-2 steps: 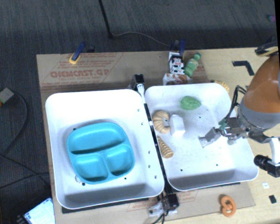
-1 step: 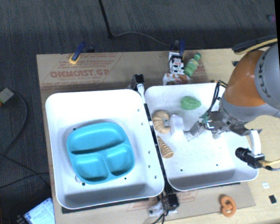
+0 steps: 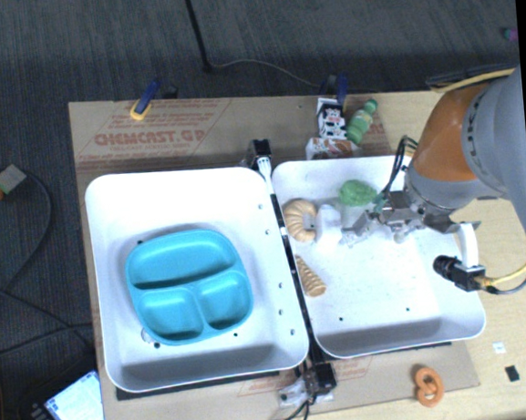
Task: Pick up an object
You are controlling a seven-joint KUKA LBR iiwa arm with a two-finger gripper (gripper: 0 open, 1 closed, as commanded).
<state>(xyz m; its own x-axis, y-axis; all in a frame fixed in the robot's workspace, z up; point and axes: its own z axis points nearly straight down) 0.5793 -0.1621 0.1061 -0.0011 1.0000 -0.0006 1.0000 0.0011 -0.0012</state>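
Observation:
The right bin (image 3: 392, 321) holds a tan ring-shaped pastry toy (image 3: 300, 220) by its left wall. A green lumpy object (image 3: 356, 191) lies near the back, a small white piece (image 3: 328, 215) sits beside the pastry, and a tan ridged piece (image 3: 310, 277) rests along the left wall. My gripper (image 3: 377, 221) hangs low over the middle of this bin, just below and right of the green object, pointing left. Nothing shows in its grasp.
The left bin (image 3: 120, 354) holds a blue divided tray (image 3: 189, 285). Behind the right bin stand a green bottle (image 3: 360, 121) and a small printed box (image 3: 328, 122). An orange ring (image 3: 428, 384) lies on the bench in front. Blue clamps (image 3: 146, 98) grip the back edge.

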